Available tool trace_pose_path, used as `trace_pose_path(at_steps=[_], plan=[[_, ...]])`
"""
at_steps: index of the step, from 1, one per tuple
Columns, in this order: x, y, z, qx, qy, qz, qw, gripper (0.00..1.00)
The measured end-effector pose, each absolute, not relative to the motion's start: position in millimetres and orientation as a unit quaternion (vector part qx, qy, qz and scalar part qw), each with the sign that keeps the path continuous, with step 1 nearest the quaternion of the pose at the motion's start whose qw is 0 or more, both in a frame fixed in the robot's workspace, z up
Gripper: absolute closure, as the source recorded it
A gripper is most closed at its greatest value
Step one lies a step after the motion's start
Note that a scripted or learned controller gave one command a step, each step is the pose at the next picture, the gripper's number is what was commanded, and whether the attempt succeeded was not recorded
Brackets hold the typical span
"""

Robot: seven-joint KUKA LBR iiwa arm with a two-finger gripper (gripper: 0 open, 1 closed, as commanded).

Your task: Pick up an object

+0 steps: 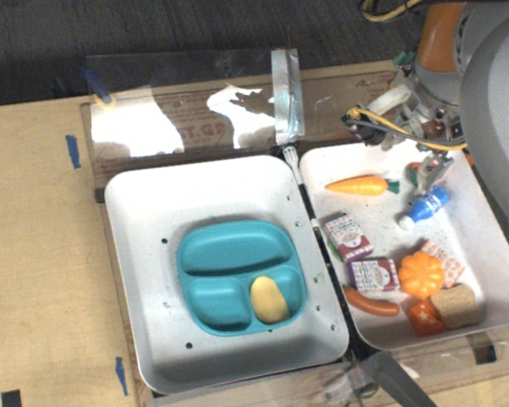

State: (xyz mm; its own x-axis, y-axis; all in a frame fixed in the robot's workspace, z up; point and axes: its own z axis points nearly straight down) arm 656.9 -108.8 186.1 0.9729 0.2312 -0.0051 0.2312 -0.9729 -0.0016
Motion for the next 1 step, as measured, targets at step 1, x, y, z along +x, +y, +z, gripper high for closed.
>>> trace_pose_path(at_steps=[1], plan=[[657.9, -108.5, 188.9, -0.993, -0.117, 0.0005, 0.0, 0.0]])
